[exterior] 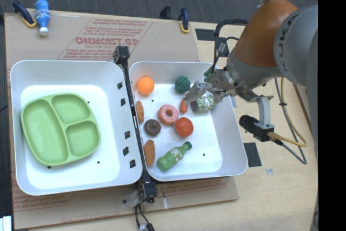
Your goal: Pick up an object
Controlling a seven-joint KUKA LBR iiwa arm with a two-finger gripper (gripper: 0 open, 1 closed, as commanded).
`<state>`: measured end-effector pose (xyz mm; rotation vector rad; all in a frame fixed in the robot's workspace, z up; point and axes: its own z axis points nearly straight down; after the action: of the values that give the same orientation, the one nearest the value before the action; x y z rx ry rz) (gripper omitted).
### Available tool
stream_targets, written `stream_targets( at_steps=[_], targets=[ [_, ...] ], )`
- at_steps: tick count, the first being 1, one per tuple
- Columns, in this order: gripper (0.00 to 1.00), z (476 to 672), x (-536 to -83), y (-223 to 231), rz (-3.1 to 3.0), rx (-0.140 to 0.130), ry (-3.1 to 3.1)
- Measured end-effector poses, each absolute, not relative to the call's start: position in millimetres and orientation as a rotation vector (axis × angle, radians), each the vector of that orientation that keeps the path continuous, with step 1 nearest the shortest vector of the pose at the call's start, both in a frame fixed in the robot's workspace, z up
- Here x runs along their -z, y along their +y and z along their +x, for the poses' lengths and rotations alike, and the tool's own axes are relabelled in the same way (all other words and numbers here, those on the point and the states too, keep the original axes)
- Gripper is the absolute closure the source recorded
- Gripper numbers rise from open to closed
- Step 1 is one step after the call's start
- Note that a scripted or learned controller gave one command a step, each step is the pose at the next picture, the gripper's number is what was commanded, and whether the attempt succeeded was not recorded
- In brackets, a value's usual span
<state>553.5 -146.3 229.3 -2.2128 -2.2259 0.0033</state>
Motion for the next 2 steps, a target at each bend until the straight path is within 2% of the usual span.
stream_targets(
  at_steps=[1,2],
  targets=[
    [0.0,475.3,-114,-159,-2.211,-0.005,-2.225],
    [0.0,511.5,-91,-125,-2.21,-0.003,-2.229]
  ],
)
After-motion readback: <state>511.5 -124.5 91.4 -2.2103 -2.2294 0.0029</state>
